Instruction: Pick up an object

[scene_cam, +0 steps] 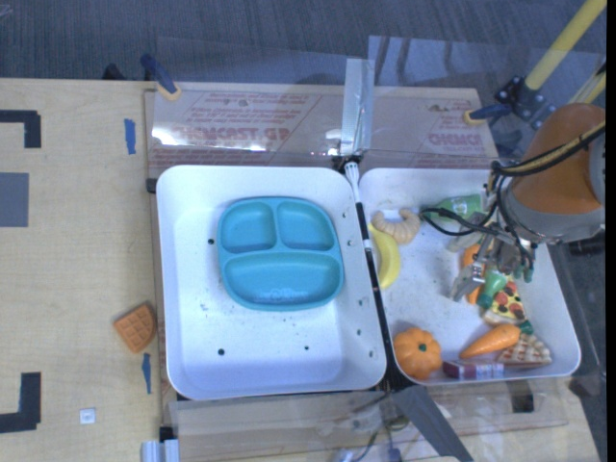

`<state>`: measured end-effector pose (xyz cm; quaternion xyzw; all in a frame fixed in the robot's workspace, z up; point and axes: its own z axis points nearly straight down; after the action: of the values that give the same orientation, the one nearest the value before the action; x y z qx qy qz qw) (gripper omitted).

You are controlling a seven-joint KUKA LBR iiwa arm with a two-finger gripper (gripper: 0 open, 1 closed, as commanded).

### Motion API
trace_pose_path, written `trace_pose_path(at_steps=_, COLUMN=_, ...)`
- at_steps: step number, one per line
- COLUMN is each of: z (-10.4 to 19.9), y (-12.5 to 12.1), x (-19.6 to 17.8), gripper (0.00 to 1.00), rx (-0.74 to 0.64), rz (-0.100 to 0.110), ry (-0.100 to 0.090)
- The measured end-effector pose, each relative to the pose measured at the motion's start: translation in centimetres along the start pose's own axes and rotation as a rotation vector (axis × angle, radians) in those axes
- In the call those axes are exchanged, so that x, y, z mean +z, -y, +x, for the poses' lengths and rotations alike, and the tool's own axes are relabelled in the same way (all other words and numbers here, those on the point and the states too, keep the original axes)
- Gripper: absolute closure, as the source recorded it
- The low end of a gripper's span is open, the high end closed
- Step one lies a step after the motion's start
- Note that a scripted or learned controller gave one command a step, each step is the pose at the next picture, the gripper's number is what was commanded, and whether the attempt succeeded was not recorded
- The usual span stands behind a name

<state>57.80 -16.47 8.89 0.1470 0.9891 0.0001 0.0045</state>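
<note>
The right bin [423,292] holds several toy foods. A yellow banana [386,259] lies by its left wall, with a tan knobbly piece [397,224] just above it. A green bottle [462,206] lies at the back. An orange pumpkin [419,351], a carrot [492,339] and a red tube [472,371] sit along the front. My gripper [483,273] hangs low over the right side of this bin, right above a pizza slice [506,302] and small orange and green pieces that it partly hides.
The left bin [178,258] holds a blue divided plate [280,252]. A small waffle toy [136,327] lies on the wooden bench left of the bins. A metal divider runs between the two bins. Black cables drape from the orange wrist band [563,171].
</note>
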Motion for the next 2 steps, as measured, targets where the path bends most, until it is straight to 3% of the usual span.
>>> trace_pose_path(at_steps=1, z=-0.4, y=-0.2, x=-1.4, gripper=1.00, rx=-0.002, rz=0.000, ry=0.016)
trace_pose_path(at_steps=2, z=-0.3, y=-3.9, x=-16.0, gripper=1.00, rx=0.345, rz=-0.001, ry=0.005)
